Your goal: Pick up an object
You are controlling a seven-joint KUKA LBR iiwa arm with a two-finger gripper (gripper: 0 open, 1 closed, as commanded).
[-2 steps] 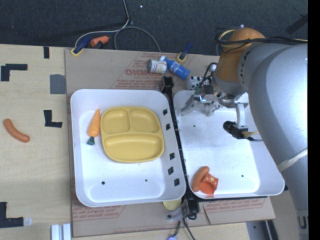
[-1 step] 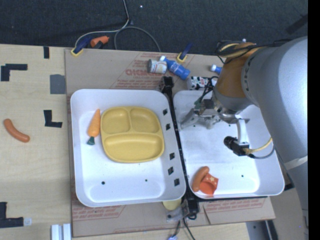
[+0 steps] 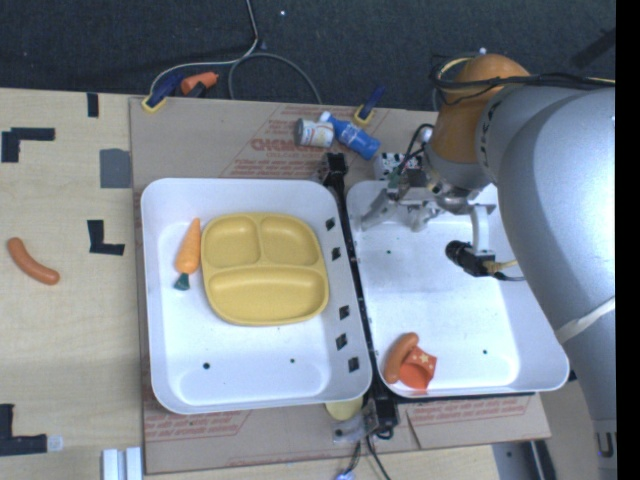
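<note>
- One grey arm [image 3: 560, 188] with orange band; gripper [image 3: 400, 206] over right bin's far end, grip state: cannot tell.
- Two shallow white bins [image 3: 240, 383].
- One yellow three-compartment plastic plate [image 3: 265, 268], left bin.
- One orange toy carrot [image 3: 188, 248] beside plate.
- One orange-red toy piece [image 3: 408, 361], right bin's near-left corner.

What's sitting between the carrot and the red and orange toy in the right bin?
In the camera view, the yellow divided plate lies between the carrot and the red and orange toy, along with the black-clipped divider where the bins meet.
</note>
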